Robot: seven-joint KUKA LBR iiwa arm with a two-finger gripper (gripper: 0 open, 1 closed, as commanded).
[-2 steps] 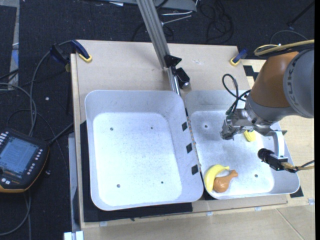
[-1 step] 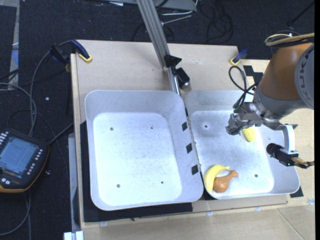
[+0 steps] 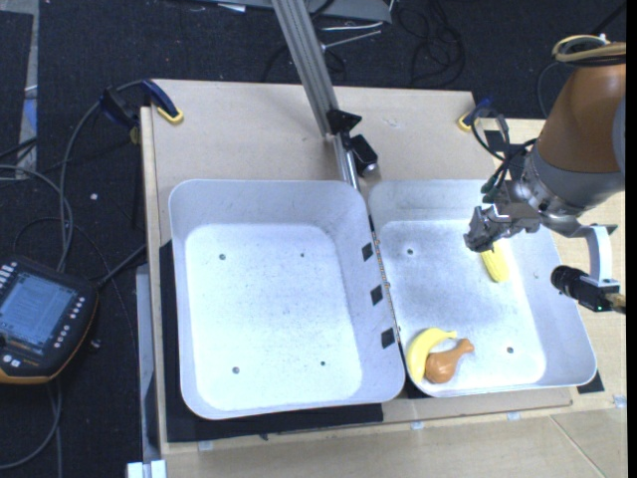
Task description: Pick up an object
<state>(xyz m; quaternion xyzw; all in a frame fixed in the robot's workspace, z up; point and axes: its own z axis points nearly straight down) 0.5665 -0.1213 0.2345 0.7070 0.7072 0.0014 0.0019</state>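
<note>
We count three small toys in the right bin (image 3: 557, 366): a yellow piece (image 3: 497, 264) right under the gripper (image 3: 485, 235), seemingly pinched between its narrowed jaws, and a banana (image 3: 426, 346) touching a drumstick (image 3: 447, 359) at the front edge, all likely light, stiff, slippery plastic best gripped mid-body.
</note>
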